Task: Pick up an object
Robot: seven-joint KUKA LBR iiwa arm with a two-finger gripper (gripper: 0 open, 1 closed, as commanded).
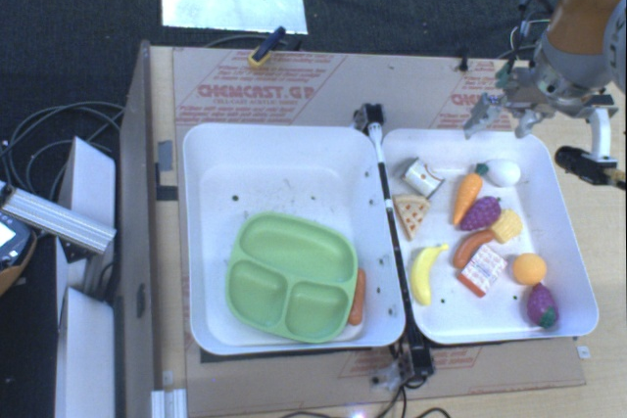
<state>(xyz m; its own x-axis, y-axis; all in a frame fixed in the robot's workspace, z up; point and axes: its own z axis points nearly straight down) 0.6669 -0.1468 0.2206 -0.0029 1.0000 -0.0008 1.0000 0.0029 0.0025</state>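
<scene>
Green plastic is seen nearest, in the divided plate [292,277] lying in the left bin [211,201], with a small sausage [359,297] just beside its right edge. In the right bin [573,240] toy foods are spread: a purple eggplant [541,305], an orange ball [529,268], a banana [425,271], a waffle wedge [411,213], grapes [480,212], corn [506,227], a carrot [467,197] and a white egg [504,172]. Farthest back, the tool [506,118] is seen above the bin's rear rim, its two fingers spread apart with nothing between them, near the egg and carrot.
</scene>
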